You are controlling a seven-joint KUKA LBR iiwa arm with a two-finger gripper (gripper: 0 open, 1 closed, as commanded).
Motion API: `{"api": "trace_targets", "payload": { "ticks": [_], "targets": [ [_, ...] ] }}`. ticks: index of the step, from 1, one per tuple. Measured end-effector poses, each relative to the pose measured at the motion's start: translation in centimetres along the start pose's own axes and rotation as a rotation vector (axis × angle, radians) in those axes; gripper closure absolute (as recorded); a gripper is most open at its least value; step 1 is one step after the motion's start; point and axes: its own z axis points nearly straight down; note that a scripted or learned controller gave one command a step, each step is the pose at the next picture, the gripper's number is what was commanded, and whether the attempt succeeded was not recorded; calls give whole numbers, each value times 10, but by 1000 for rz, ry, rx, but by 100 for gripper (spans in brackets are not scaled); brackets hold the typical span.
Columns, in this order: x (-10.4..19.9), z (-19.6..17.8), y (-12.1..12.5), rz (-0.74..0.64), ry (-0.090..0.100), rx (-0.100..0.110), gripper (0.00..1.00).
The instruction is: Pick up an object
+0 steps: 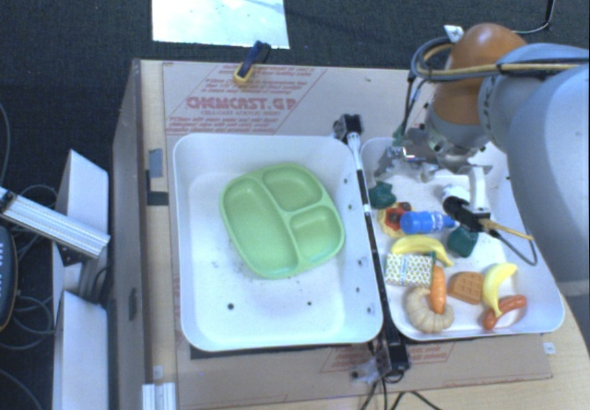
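The right bin [544,302] holds several toy foods. Among them are a blue bottle [426,221], a yellow banana [422,245], a second banana [499,283], an orange carrot [438,288], a waffle [467,287], a beige bagel [426,312] and a patterned packet [408,268]. A dark green piece [382,193] lies near the bin's left wall. My gripper [433,164] hangs below the orange band [472,67] over the far end of this bin, above and behind the blue bottle. Nothing shows as held.
The left bin [212,307] holds a green divided plate [281,219]. A black divider strip [367,224] runs between the bins. The grey arm [544,132] covers the right bin's far right corner. A yellow-and-black tool [251,63] lies on the cardboard behind the bins.
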Motion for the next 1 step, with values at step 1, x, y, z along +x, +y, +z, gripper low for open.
{"api": "trace_targets", "payload": {
  "ticks": [1],
  "targets": [
    [2,0,0,0,0,0,0]
  ]
}}
